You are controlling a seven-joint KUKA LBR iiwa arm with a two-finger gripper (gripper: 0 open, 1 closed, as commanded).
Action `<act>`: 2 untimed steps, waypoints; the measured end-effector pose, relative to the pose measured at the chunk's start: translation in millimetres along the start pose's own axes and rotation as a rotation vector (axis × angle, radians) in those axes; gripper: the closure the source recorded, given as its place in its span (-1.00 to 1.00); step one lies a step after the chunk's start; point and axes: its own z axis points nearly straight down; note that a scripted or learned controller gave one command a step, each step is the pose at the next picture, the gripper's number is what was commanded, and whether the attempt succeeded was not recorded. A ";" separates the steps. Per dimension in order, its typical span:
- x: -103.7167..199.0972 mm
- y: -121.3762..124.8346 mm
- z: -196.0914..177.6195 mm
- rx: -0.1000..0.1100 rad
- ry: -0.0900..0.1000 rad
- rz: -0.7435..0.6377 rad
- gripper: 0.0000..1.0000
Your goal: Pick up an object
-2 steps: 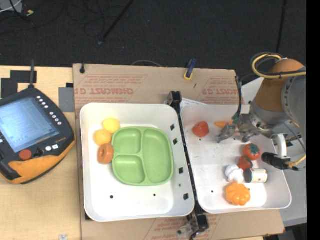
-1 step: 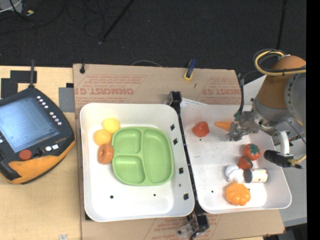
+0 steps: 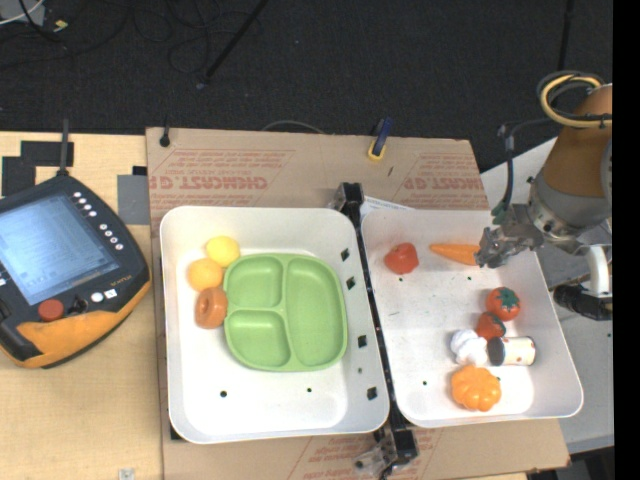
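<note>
The gripper is down low in the right bin, right at the thick end of the carrot — and that carrot lies near the bin's far wall, its point aimed toward the red pepper just beside it. The gripper looks to be touching the carrot's end, but from up here I cannot tell how the gripper is set, nor whether the carrot is truly caught. So the carrot looks like the target, and the risk is plain: a grip on the very end of a tapered thing may slip off, or the carrot may swing down and drop as it lifts. A nudge rather than a pinch could also just skate it along the bin floor into the pepper. Nearer the bin's front wall sit a tomato, a smaller red piece, a white-and-black piece and an orange pumpkin — well apart from the carrot, so no crowding there. Beyond the bin's left wall, the left bin carries a green tray with yellow and orange pieces beside it.
</note>
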 end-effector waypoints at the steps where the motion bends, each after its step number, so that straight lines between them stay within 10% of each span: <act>1: 5.9 -4.1 -46.5 0.000 0.000 -0.003 1.00; 2: 3.5 -4.5 -72.7 0.001 0.000 -0.003 1.00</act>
